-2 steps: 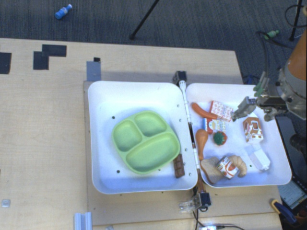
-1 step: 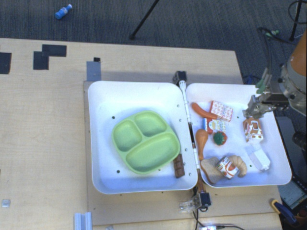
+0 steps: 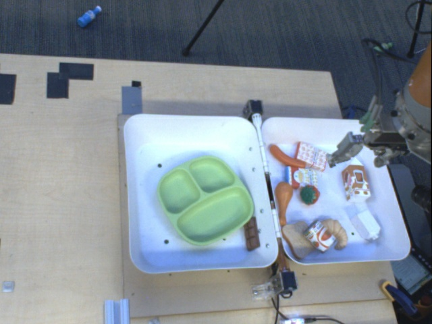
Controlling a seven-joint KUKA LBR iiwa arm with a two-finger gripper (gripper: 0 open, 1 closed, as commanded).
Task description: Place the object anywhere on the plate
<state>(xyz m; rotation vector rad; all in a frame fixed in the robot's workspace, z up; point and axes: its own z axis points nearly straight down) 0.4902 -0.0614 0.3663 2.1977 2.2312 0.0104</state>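
A green divided plate (image 3: 206, 199) lies in the middle of the left bin (image 3: 138, 181). My gripper (image 3: 362, 155) hangs over the back right part of the right bin (image 3: 398, 238), open with nothing between its fingers. One fingertip is close to a red-and-white box (image 3: 311, 155). A brown-and-white carton (image 3: 356, 183) lies just in front of the gripper. Also in the right bin are a red sausage (image 3: 286, 157), a carrot (image 3: 283, 199), a small red-and-green fruit (image 3: 309, 194), a can (image 3: 320, 235) and a croissant (image 3: 335, 229).
A brown bar (image 3: 252, 233) lies in the left bin beside the plate's right edge. A white block (image 3: 365, 223) and a slice of bread (image 3: 295, 238) sit at the front of the right bin. A black clamp (image 3: 254, 108) stands at the bins' back joint.
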